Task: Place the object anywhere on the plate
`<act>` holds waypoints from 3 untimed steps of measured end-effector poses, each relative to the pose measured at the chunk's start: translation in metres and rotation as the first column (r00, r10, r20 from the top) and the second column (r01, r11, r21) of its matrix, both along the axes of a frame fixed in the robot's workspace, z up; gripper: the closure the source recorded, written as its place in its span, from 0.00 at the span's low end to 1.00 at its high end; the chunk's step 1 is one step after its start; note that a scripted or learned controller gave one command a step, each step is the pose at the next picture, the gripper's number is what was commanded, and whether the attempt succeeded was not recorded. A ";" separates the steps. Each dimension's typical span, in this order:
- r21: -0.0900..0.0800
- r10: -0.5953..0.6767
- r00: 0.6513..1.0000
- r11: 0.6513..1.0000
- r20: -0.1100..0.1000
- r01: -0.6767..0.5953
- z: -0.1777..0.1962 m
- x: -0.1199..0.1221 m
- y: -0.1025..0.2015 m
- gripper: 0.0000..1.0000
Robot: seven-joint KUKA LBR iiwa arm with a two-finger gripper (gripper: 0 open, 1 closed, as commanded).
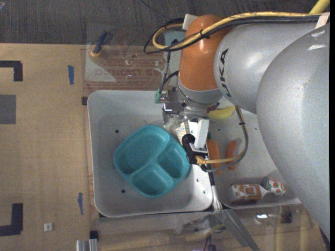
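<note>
Plate (152, 161), teal and divided into three compartments, is found just below the gripper (178, 125), which hangs over the plate's far right rim. Whether the gripper is open or closed cannot be told, its tip being masked by the arm (272, 61), and nothing is seen to be held. All three compartments are observed bare. The plate is lodged in the left bin (104, 119), toward that bin's right side. Candidate items are noted in the right bin (254, 161): two orange pieces (213, 149) just right of the gripper, a yellow item (226, 112) farther off beneath the arm, and a carton (247, 192) with a small patterned item (274, 184) at the near side. Which of these is to be placed cannot be established. The placing is judged not done, and whether any grasp has been made is undetermined. The full deposit onto the plate is judged outstanding.
</note>
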State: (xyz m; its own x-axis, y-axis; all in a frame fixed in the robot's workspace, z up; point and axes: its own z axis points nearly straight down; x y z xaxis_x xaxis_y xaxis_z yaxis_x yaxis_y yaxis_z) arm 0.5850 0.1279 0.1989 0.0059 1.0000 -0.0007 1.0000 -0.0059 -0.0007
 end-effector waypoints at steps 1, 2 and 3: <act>0.000 -0.108 0.994 0.994 0.001 0.108 0.045 -0.018 0.035 1.00; 0.001 0.286 0.958 0.958 0.001 -0.286 -0.075 -0.062 -0.002 1.00; 0.000 0.268 0.963 0.963 0.011 -0.268 -0.085 -0.056 0.008 1.00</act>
